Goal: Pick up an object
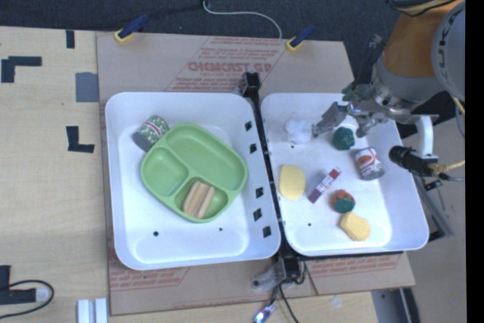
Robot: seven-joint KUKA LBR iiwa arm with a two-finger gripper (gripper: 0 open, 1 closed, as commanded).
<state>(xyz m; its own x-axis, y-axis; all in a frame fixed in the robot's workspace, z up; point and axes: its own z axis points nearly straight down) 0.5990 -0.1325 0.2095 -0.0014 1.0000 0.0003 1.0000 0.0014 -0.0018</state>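
A: What are the two grey fingers [330,119] doing?

B: They stand apart with nothing between them, the two-finger gripper [346,123] poised just above the small dark-green round toy [344,138], near the far edge of the right white bin [393,234].

A: Why there?

B: Probably lining up a grasp.

A: Any writing?

B: The red-and-white can [367,163] beside it has a label too small to read. The brown cardboard sheet [227,66] bears red print, illegible.

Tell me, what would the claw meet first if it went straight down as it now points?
Probably the small dark green object, which lies between the claw's two open fingers, then the right bin; depth is unclear here.
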